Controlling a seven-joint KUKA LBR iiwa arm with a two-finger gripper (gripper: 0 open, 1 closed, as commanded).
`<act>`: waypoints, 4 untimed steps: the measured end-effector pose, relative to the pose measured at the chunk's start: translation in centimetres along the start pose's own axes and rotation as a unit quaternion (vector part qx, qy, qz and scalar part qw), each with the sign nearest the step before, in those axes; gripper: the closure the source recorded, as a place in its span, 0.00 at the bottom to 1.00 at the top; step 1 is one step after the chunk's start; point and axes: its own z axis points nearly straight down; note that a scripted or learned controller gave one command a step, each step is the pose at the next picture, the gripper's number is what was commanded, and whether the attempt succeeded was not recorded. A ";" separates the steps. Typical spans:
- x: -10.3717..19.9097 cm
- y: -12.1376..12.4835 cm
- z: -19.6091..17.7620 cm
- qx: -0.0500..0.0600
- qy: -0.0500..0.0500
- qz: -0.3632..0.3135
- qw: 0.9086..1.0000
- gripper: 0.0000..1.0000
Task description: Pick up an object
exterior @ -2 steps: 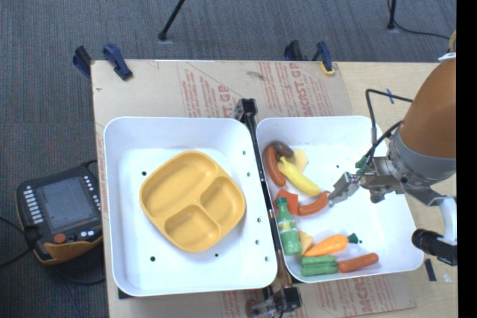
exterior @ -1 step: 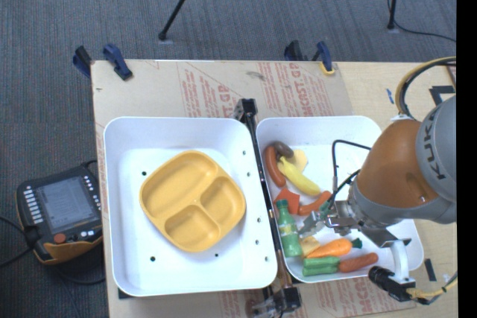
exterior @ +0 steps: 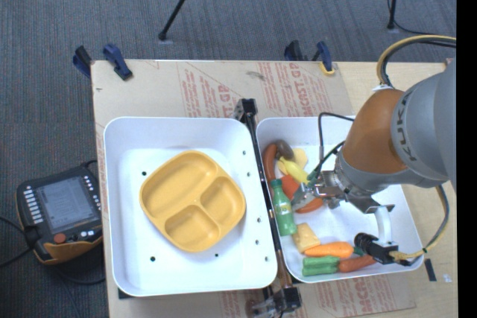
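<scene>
- Jaws are hard to read, so can't tell if the gripper (exterior: 307, 194) is spread or clamped; it's down in the right bin (exterior: 395, 253).
- Left bin (exterior: 119, 160) has just a yellow divided plate (exterior: 192, 199).
- Right bin is full of toy food: green bottle (exterior: 282, 208) by the divider, yellow banana (exterior: 293, 169), orange carrot (exterior: 329, 249), green bean (exterior: 320, 265).
- Red piece (exterior: 310, 205) sits right at the gripper, just beside the green bottle; can't tell if it's gripped.
</scene>
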 end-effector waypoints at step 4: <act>0.3 3.5 -2.1 0.000 0.001 -0.001 1.000 0.00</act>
